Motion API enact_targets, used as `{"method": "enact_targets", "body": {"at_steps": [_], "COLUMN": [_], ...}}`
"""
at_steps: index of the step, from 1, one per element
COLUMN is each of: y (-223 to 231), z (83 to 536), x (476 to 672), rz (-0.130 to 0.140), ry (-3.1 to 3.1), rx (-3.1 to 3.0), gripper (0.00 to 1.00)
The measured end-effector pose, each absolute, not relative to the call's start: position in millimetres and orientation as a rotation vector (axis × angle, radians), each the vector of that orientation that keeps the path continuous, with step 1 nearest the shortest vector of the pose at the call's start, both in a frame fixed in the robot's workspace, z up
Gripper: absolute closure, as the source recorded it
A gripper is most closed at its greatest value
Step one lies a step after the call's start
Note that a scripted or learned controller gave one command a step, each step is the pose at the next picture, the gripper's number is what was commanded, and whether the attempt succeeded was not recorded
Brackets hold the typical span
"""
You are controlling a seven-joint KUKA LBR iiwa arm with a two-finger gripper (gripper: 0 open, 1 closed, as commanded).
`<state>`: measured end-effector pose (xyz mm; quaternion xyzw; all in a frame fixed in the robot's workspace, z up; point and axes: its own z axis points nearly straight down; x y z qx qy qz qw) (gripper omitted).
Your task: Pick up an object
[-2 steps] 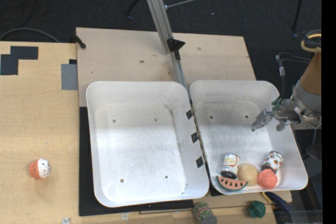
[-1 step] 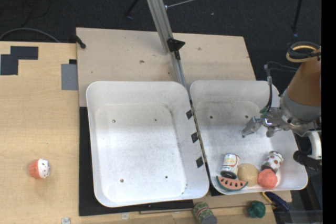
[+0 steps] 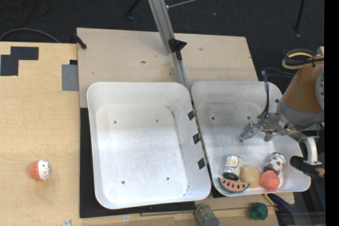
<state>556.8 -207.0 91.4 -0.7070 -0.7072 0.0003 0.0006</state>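
- Far left, on the wooden bench: small red-and-white round doll toy (image 3: 39, 170), well outside both bins, so not really a candidate.
- Left shallow white plastic bin (image 3: 106, 114), just beside its twin.
- Right shallow white plastic bin (image 3: 228, 95): everything bunched along the near edge. Small printed can (image 3: 231, 166), plastic watermelon slice (image 3: 233, 184), tan round lump (image 3: 249, 174), pinkish-red ball (image 3: 270, 180), little red-capped white jar (image 3: 275, 161).
- Two-finger metal gripper (image 3: 254, 130) hanging mid-bin, just behind that pile, nothing between the fingers; spread or pinched, can't tell. Probably lining up for a grab.
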Motion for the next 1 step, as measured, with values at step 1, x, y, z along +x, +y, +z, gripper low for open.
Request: {"method": "enact_targets", "body": {"at_steps": [1], "y": [-207.4], "z": [101.7], "x": [556.6], "rz": [0.001], "ry": [-2.218], "rx": [-2.222], "gripper": [1.00]}}
